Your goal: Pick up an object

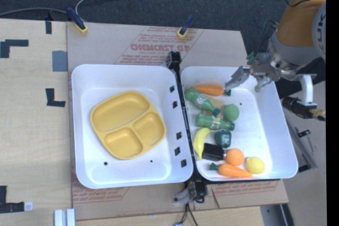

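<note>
The right bin (pixel 275 129) holds a pile of toy food. At the far end lies an orange carrot (pixel 208 89), with two green bottles (pixel 202 101) (pixel 214 123) and a round green piece (pixel 231 112) below it. Nearer the front are a yellow banana (pixel 200 140), a dark green item (pixel 223 138), a black block (pixel 213 152), an orange (pixel 234 156), a lemon (pixel 255 164) and a second carrot (pixel 234 171). My gripper (pixel 248 83) hovers over the bin's far right corner, open, nothing between its fingers. Its left fingertip (pixel 233 82) is just right of the far carrot.
The left bin (pixel 85 156) contains a yellow divided plate (pixel 127 123). Black clips (pixel 173 59) join the bins along the middle wall. Both bins rest on a cardboard sheet (pixel 159 45) held by yellow-blue clamps (pixel 77 19). The arm (pixel 299 29) fills the upper right.
</note>
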Robot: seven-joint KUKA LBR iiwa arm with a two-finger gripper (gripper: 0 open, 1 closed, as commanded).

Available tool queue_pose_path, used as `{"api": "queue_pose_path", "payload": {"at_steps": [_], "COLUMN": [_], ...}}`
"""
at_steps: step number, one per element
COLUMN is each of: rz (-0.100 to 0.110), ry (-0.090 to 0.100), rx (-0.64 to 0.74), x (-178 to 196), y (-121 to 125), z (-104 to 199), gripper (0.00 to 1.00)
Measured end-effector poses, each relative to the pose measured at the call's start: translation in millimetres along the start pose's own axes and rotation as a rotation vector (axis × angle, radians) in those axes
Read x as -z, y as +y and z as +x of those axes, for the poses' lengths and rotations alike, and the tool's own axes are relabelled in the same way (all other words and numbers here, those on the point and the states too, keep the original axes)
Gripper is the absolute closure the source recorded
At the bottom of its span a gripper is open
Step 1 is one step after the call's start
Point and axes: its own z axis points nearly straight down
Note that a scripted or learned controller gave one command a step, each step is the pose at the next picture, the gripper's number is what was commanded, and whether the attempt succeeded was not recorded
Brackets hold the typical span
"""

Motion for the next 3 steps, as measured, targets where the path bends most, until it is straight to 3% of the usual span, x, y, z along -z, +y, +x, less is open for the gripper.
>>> {"api": "queue_pose_path", "payload": {"at_steps": [1,2,3], "rz": [0.003,0.015,0.009], "ry": [0.0,0.003,0.002], "rx": [0.0,0.0,0.0], "x": [-132.9,-156.1,-155.2], "y": [36.0,69.0,70.1], "z": [18.5,7.0,-32.6], "gripper": [0.0,0.0,0.0]}}
